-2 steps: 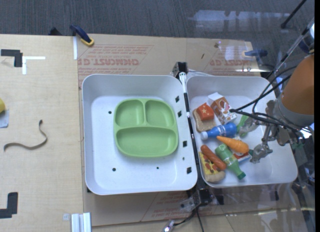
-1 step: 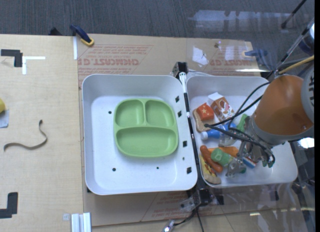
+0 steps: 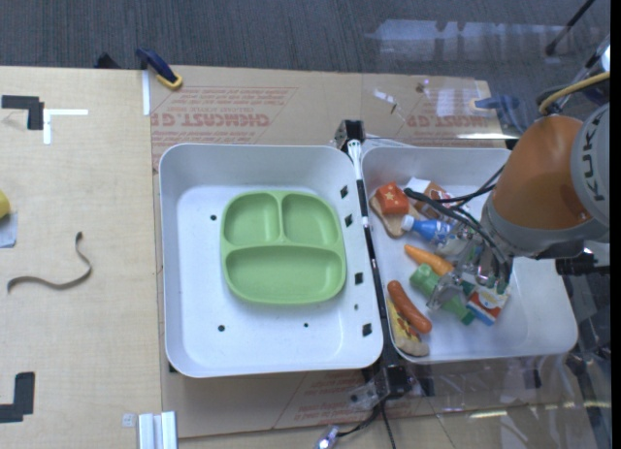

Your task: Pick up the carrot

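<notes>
Lying nearest in the right bin [image 3: 543,336]: a hot dog [image 3: 408,307] in its bun, slanting along the bin's left wall. Sitting just right of it, green and red toy pieces [image 3: 464,309], partly hidden under the gripper [image 3: 471,277]. Hovering low over that clutter, the gripper, with the grey arm [image 3: 548,185] and its orange band reaching in from the right; impossible to tell whether closed or spread, with the tips lost among cables and toys. Resting just left of the gripper, the carrot [image 3: 428,259], orange, lying slantwise above a green block [image 3: 424,280], seemingly not clasped by anything. Lying a little farther, a blue bottle [image 3: 429,231], then a red and tan toy [image 3: 391,201] near the bin's far left corner. Sitting in the left bin [image 3: 184,331], a green divided plate [image 3: 284,247], roughly centred. Lying well to the left on the wooden bench [image 3: 78,340], a thin curved cord [image 3: 53,274]. Resting at the far edge, a blue and yellow clamp [image 3: 159,67].
</notes>
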Controlling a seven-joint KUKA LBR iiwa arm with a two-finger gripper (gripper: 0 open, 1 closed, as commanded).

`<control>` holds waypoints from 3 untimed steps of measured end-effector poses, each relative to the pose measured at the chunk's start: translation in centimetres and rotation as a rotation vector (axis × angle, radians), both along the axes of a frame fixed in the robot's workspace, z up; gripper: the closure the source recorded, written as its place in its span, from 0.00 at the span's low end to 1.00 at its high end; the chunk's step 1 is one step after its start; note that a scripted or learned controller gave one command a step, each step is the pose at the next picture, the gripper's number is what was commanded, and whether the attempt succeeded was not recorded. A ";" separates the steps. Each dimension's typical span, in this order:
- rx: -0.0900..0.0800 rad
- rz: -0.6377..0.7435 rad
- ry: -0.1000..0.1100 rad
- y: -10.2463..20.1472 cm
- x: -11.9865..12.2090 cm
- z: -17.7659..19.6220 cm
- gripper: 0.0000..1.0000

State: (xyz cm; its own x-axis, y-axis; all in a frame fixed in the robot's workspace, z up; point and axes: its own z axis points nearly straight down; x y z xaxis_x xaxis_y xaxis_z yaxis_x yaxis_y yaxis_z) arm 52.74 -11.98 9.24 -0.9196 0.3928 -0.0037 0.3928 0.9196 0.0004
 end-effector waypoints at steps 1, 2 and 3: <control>0.000 -0.197 0.001 2.3 8.1 0.0 0.00; 0.001 -0.567 0.005 1.8 -0.1 -0.1 0.00; -0.001 -0.564 0.005 1.8 0.0 0.8 1.00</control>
State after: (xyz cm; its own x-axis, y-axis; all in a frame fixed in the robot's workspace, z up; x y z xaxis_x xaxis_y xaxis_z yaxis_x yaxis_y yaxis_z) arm 52.71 -10.20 9.99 -0.5673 0.8235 -0.0004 0.8235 0.5673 -0.0035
